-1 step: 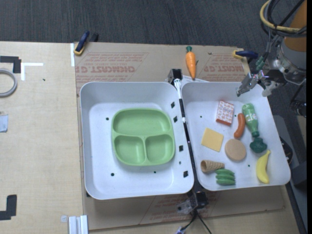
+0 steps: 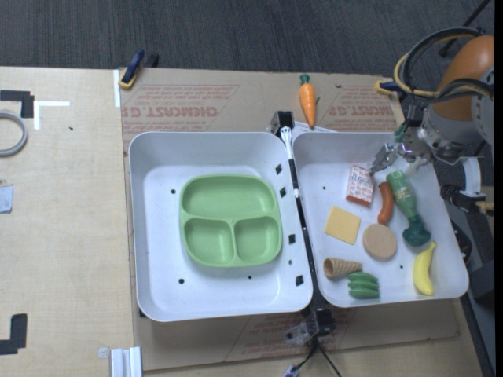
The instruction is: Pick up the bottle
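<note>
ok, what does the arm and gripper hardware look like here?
The arm is grey with a rounded orange band above the wrist. Black and yellow cables loop beside it. The gripper is small, metallic and grey, with thin fingers.

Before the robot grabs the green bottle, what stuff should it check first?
1. Bottle in reach, lying in the right bin: ok.
2. Gripper near the bottle's top end: ok.
3. Fingers open wide enough: cannot tell.
4. Room around the bottle: not ok, the sausage lies right beside it.
5. Bottle already between the fingers: not ok, not held yet.
6. Banana out of the way: ok, it lies nearer the bin's front corner.
</note>
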{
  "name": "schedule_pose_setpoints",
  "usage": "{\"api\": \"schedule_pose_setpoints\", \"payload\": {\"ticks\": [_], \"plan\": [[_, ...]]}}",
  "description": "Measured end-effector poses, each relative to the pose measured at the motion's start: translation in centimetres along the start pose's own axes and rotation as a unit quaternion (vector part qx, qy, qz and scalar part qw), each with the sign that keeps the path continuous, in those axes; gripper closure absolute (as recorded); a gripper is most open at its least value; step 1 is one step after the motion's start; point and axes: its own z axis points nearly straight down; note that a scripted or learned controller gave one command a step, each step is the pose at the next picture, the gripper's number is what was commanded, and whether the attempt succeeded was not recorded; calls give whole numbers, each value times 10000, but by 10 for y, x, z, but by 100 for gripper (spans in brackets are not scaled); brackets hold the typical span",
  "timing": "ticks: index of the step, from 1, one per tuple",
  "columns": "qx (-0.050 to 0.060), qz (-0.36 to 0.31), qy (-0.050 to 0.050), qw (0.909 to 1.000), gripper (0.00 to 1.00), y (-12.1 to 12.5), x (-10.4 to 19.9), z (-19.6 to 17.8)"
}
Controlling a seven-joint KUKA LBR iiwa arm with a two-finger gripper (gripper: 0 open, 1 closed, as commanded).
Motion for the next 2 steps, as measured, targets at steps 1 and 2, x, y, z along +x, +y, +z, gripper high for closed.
{"api": "schedule_pose_setpoints", "payload": {"ticks": [1, 2], "plan": [[-1, -11, -15, 10000, 100, 0, -1, -10], [15, 996, -12, 9950, 100, -54, -8, -145]]}}
